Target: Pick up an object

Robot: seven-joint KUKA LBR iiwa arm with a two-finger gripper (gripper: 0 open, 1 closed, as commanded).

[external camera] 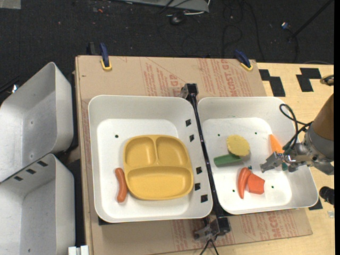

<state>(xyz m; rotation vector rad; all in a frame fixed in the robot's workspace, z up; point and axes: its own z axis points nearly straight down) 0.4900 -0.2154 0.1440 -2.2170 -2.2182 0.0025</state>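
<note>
Yellow moulded divided tray [158, 167], glossy orange wedge [255, 184], smooth white bin [297, 198]

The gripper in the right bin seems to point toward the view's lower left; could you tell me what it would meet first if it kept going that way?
Probably the orange-red piece, just beyond the gripper tips, though height above the right bin is unclear.

Cut off by the right picture edge: most of the arm [324, 132]; too small and dark to read as open or closed: the gripper [273, 162]; partly hidden behind it: the lower end of the orange carrot [275, 143].
</note>
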